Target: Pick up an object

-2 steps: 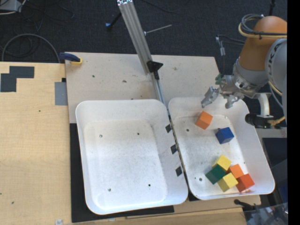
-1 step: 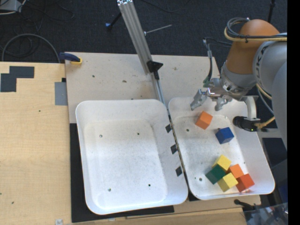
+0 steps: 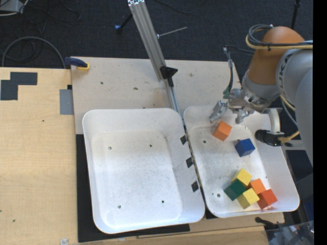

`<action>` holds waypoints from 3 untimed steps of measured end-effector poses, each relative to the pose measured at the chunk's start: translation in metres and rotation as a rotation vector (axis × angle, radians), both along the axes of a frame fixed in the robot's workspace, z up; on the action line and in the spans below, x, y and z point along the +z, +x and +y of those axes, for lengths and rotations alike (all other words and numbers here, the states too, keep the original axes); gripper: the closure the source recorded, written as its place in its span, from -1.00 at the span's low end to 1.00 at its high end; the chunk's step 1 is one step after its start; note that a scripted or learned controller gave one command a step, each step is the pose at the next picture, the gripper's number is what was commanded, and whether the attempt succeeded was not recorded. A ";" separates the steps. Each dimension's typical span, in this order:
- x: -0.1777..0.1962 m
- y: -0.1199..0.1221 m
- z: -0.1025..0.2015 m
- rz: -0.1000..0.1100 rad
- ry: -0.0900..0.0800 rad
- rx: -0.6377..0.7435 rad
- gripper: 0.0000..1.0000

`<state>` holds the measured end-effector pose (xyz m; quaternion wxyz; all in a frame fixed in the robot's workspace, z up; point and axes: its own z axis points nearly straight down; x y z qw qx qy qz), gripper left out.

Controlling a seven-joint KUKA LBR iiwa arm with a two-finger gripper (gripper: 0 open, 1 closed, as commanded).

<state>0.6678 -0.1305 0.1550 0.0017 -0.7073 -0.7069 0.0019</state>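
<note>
The gripper (image 3: pixel 228 114) hangs spread wide with nothing in it; the orange cube (image 3: pixel 222 131) sits just below; no pick yet.

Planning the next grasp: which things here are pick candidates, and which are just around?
Job: gripper; orange cube; blue cube; cube cluster; right bin.
Lying about: left bin; aluminium rail; blue clamp.
</note>
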 end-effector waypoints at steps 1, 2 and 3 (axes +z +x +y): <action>-0.066 -0.017 -0.022 -0.002 0.002 -0.002 -1.00; -0.055 -0.017 -0.022 -0.002 0.001 -0.002 1.00; -0.053 -0.002 0.027 0.013 -0.001 0.003 1.00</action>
